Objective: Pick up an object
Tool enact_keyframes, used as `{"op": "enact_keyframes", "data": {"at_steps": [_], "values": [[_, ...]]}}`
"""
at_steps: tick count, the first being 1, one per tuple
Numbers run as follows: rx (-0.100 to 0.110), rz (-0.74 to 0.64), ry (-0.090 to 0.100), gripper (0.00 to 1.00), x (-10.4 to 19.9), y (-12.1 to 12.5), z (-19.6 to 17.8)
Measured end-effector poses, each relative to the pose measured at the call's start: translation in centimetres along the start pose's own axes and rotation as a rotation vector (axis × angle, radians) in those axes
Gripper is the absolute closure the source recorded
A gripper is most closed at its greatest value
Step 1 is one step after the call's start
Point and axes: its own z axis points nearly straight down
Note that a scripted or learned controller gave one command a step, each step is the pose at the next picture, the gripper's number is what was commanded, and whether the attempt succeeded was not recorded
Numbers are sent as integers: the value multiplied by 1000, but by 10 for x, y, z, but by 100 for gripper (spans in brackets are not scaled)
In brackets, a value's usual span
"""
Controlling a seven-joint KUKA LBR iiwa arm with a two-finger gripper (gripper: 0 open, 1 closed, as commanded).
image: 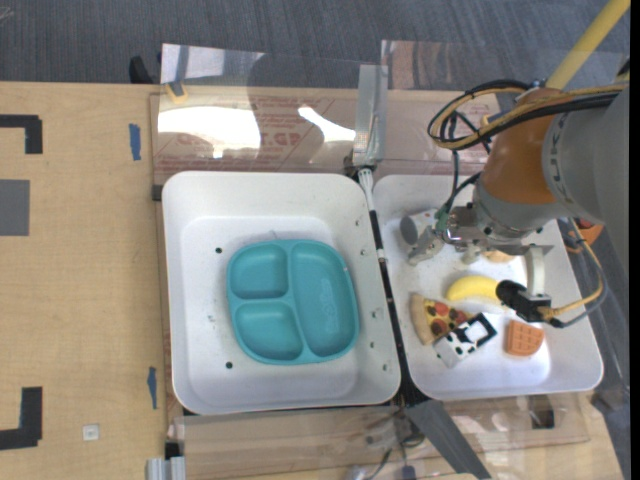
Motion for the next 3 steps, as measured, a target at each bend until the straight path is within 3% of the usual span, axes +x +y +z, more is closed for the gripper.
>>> {"op": "enact_keyframes", "data": {"at_steps": [1,2,3], "values": [[4,3,0,0,3,65,1],[-3,0,-3,100,4,67,-13],[-2,-1,2,100,55,-28,-102]]}}
